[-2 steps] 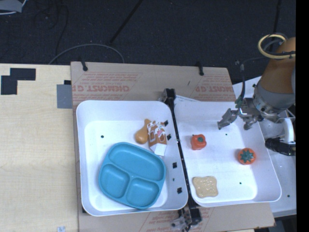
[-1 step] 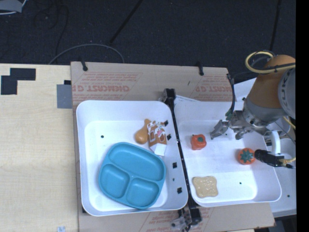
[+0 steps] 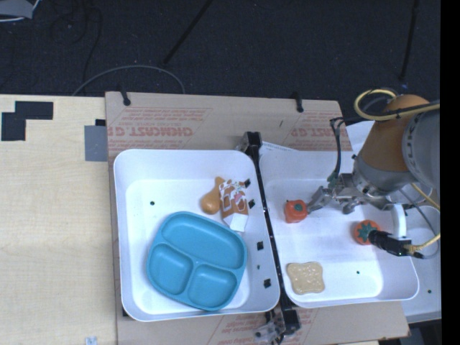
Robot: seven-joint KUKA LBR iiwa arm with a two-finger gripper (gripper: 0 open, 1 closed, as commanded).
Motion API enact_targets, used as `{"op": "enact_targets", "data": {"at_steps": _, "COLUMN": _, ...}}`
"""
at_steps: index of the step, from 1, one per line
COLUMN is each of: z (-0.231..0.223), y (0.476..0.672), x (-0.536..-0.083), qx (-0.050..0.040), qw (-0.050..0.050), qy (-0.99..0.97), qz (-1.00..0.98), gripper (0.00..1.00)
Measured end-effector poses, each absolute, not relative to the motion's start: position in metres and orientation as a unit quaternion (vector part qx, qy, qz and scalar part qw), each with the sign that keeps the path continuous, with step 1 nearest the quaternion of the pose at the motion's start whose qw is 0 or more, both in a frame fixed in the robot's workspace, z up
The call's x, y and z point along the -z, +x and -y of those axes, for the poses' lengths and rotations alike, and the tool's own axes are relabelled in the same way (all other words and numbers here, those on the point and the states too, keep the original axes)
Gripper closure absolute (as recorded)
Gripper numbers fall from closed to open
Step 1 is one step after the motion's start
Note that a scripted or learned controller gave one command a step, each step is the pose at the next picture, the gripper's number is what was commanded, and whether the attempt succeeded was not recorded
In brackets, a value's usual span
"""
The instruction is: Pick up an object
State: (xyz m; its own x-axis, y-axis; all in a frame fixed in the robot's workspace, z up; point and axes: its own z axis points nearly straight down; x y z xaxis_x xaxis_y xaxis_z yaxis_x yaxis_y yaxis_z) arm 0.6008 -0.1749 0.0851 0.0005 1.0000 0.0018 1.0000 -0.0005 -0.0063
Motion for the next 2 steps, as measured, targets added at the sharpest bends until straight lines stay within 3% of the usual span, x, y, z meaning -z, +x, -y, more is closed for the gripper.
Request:
{"op": "enact_targets", "data": {"at_steps": 1, "z": 0.176, "y": 0.601, "x": -0.097, "qx": -0.0011, "qw": 0.002, "qy": -0.708, "qz": 0.706, "gripper": 1.0}}
{"op": "enact_targets", "data": {"at_steps": 2, "z": 0.177, "y": 0.598, "x": -0.14, "qx": 0.0002, "qw": 0.0, "qy": -0.709, "qz": 0.705, "gripper": 1.0}}
